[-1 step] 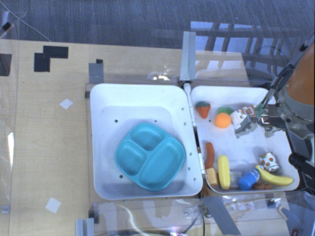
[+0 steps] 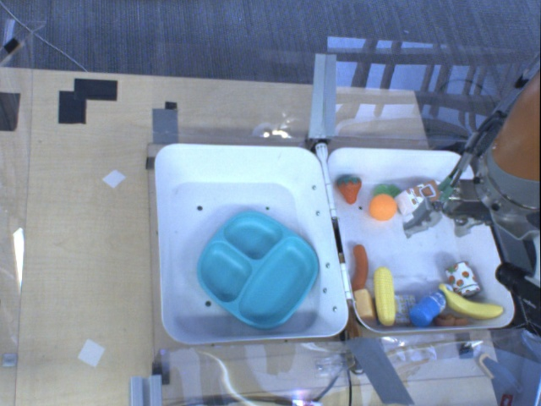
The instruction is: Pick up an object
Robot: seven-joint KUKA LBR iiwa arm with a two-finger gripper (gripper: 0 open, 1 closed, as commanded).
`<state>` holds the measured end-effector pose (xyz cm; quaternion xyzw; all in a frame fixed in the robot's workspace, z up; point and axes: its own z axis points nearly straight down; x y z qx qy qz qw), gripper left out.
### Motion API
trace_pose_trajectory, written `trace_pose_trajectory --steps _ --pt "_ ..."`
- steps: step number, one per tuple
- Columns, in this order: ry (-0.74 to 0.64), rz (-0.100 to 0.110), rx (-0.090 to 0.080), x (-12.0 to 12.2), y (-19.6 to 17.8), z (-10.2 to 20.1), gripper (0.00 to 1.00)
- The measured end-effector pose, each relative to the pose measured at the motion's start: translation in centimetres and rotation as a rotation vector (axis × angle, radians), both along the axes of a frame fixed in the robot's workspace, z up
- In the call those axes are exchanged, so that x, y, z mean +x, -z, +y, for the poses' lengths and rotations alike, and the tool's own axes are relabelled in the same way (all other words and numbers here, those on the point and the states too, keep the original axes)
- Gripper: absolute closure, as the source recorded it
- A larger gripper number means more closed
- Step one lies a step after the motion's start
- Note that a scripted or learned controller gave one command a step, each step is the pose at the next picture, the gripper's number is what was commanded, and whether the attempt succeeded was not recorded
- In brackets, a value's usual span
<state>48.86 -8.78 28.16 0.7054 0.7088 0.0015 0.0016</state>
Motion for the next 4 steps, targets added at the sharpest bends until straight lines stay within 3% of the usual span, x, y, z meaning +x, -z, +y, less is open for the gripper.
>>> trace_pose_trajectory --steps 1,2,3,4 --pt "0.208 0.002 0.001 10.5 8.4 -0.3 0.00" --pt "0.223 -0.035 -0.003 14.8 16.3 -3.0 0.00" --pt "0.197 -0.046 -0.008 15.1 17.1 -2.9 0.00" --pt "0.224 -0.043 -0.006 16.4 17.2 -2.6 0.00"
